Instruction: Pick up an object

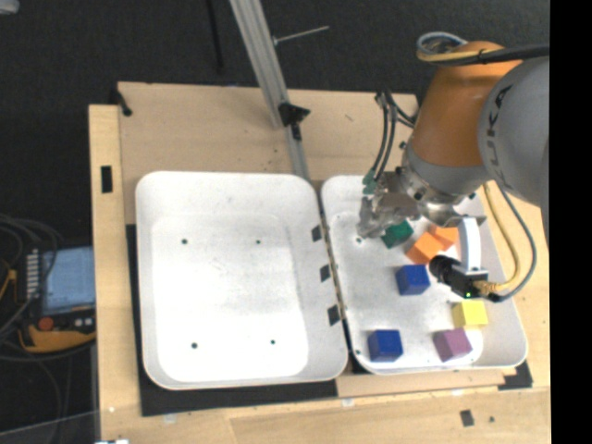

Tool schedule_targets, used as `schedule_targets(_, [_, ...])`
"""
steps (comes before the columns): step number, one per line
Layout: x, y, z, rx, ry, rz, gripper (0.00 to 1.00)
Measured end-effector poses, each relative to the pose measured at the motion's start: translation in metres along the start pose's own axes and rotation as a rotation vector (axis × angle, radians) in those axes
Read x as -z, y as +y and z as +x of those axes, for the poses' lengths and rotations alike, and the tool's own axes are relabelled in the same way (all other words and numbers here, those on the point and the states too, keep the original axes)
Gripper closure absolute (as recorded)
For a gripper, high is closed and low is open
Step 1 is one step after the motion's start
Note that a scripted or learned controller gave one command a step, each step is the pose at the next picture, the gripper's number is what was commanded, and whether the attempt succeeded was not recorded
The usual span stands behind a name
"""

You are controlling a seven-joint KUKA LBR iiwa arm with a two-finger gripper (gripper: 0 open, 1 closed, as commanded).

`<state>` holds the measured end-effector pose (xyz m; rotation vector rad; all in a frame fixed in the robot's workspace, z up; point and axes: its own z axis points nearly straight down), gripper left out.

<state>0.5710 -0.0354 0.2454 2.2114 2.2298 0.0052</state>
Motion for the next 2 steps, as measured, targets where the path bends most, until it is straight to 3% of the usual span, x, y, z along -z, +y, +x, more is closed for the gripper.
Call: schedule_targets(2, [0.012, 0.014, 0.107, 0.001, 0.0, 0.002, 1.0])
